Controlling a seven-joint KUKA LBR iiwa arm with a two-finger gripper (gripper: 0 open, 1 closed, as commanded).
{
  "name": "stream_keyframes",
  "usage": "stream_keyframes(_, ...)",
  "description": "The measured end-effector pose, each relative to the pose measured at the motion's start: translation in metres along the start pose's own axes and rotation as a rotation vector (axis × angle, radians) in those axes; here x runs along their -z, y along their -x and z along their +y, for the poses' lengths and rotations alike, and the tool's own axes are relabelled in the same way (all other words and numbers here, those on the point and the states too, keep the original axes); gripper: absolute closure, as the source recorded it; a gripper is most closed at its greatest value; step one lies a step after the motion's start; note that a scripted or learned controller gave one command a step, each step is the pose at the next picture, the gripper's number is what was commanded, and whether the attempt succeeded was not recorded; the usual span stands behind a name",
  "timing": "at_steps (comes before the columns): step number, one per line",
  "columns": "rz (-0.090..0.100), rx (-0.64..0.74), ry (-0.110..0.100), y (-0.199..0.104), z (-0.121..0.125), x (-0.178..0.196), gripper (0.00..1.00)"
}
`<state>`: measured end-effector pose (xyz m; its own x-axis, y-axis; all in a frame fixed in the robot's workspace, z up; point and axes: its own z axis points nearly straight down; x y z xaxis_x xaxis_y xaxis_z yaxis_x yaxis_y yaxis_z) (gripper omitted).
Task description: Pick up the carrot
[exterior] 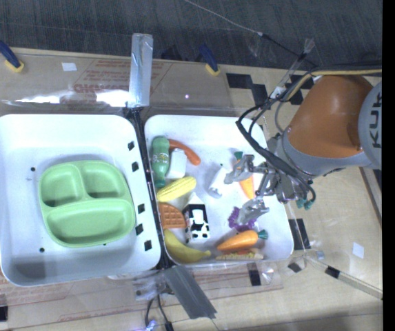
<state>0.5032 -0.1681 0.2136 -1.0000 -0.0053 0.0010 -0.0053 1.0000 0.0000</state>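
Observation:
The carrot (237, 241), orange with a green leafy end pointing right, lies near the front right corner of the right bin (204, 124). My gripper (246, 191) hovers over the right side of that bin, a little behind the carrot. Its two metal fingers (236, 175) stand apart, so it is open. A small orange piece (247, 185) with a teal top shows between the fingers; I cannot tell if they touch it. A purple toy (236, 218) lies between the gripper and the carrot.
The right bin also holds a green bottle (159, 156), an orange-red sausage shape (185, 152), corn (175, 188), a waffle (172, 216), a cow toy (197, 223) and a banana (185, 252). The left bin (18, 133) holds a green divided tray (85, 203).

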Motion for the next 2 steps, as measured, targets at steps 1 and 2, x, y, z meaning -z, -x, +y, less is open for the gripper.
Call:
stream_keyframes(1, -0.023, 0.051, -0.008, 0.037, -0.040, -0.096, 0.00)
stream_keyframes(2, -0.024, -0.164, -0.003, 0.060, -0.043, -0.108, 0.00)
